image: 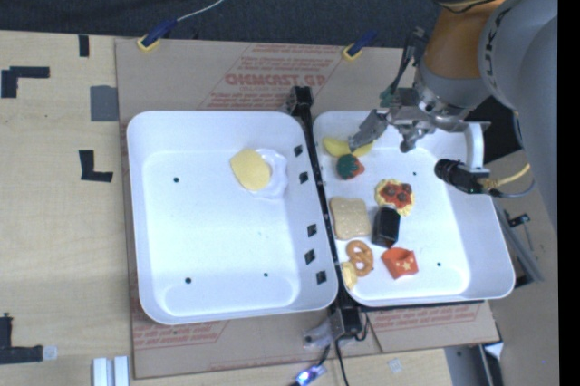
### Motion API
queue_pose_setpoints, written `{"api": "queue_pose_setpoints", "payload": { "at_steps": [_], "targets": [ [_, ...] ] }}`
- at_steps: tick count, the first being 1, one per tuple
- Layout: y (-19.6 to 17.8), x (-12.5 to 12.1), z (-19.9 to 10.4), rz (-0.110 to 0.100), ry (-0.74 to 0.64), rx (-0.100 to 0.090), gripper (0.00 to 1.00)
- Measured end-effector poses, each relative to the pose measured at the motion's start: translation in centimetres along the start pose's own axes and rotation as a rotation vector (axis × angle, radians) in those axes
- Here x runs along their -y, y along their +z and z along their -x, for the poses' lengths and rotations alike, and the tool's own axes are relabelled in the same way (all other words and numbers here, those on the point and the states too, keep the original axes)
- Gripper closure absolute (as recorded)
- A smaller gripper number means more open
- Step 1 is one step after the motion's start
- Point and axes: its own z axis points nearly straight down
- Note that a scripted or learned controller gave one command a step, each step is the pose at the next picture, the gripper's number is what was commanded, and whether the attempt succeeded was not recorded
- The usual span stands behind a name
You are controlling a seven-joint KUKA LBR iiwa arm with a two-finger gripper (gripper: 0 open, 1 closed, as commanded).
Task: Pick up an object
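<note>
The gripper (388, 134) hangs spread, grasping nothing, over the banana (339, 147) — lying roughly left-right (green-red fruit (348, 166) just beside), cracker (350, 217) and pretzel (360, 256) nearby.

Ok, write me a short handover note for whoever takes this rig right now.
Gripper: above the far end of the right bin, jaws spread, nothing between them.
Right bin holds a banana, a green and red fruit, a pizza slice, a cracker, a black block, a pretzel and a red piece.
Left bin: a fried egg.
Done: nothing lifted. Left: grasp and raise one item.
</note>
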Motion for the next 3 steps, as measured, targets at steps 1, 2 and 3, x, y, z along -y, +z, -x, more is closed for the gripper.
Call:
{"api": "queue_pose_setpoints", "payload": {
  "at_steps": [1, 2, 3],
  "targets": [
    [10.8, 2.5, -1.0, 0.001, 0.001, 0.004, 0.00],
    [10.4, -1.9, 0.0, 0.004, -0.001, 0.001, 0.00],
    [10.4, -3.5, -0.8, 0.002, -0.001, 0.001, 0.00]
  ]
}}
